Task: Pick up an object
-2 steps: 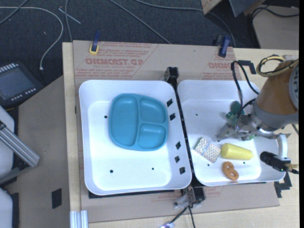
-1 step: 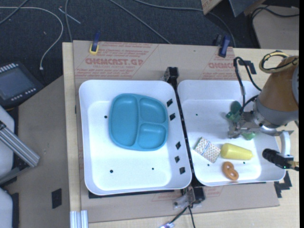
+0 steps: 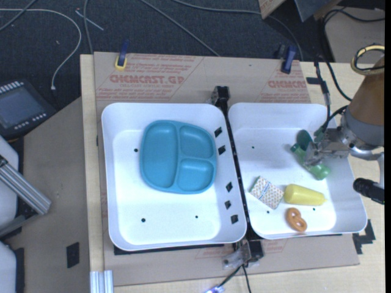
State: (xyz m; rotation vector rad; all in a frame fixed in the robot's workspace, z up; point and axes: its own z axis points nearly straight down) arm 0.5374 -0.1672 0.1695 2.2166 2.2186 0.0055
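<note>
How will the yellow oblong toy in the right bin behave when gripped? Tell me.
The yellow oblong plastic-looking toy seems rigid and light. Its rounded, smooth-looking sides may slip or roll under a push. Lying flat beside the small checkered packet, it probably won't tip.

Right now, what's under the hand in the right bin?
A green object sits beneath the hand near the right bin's far right side. Green parts show on both sides of the hand; the hand covers its middle, so its full shape and any grip cannot be judged.
</note>
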